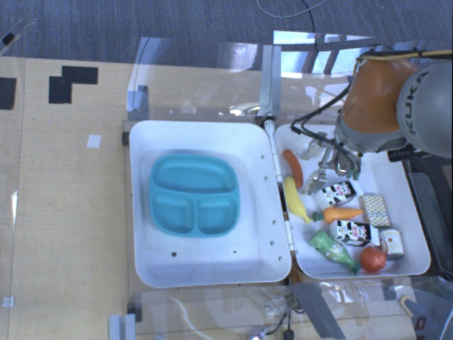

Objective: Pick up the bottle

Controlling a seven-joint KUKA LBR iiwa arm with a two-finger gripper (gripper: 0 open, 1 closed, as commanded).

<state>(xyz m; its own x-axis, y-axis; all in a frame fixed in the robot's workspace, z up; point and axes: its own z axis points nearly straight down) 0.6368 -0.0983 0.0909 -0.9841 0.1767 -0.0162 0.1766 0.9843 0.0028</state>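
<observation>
The green bottle lay on its side at the near edge of the right bin, touching a red tomato and just beside a cow-print carton. Farther back, the gripper hung over the bin with its fingers spread and nothing between them. I judged that a descent could catch the crowded neighbours instead, or that the round bottle could roll away.

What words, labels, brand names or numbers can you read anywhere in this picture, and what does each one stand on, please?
"KU": large letters on the grey arm housing at the right edge, cut off by the frame.
Two black-and-white cartons: printed pattern, no legible text.
Green bottle: label too small to read.
Small boxes: print too blurred to read.
</observation>
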